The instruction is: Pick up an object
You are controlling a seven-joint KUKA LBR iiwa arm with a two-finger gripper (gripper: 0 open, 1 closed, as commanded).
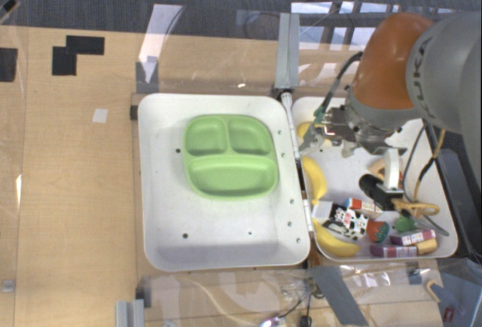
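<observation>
My gripper [327, 132] hangs low over the far left corner of the right bin [444, 242]. It is just right of a yellow banana end [304, 131] by the bin's left wall. A second banana [315, 179] lies along that wall below the gripper. A third banana [336, 244] curves along the bin's near edge. Beside it sit a black-and-white patterned box [348, 221], a small red object [377, 232], a green object [405, 224] and a purple-and-tan stick [403, 247]. I see nothing held by the gripper.
The left bin [162, 190] holds a green divided plate [229, 155] near its middle. A metal divider [295, 167] separates the two bins. The grey arm with its orange band [392, 62] covers the right bin's far right part.
</observation>
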